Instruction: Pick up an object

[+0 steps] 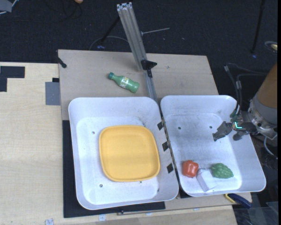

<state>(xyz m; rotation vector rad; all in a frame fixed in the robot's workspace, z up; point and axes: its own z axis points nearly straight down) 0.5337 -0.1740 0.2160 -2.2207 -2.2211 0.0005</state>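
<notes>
My end effector [223, 134] over right bin [196, 107], grip state unclear | target: red pepper [190, 168], likely light, smooth, slippery | pinch across its middle

Both white bins [79, 111] look like smooth, faintly scuffed plastic, the yellow plate [129, 153] like matt plastic, the green bottle [123, 82] glossy, the bench [182, 74] pale bare wood, and the slanted rail [133, 34] ribbed metal.

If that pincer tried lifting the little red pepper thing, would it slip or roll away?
The red pepper looks rounded and glossy, so it may slip or roll. It seems small, probably light. The white block beside it might stop it.
</notes>
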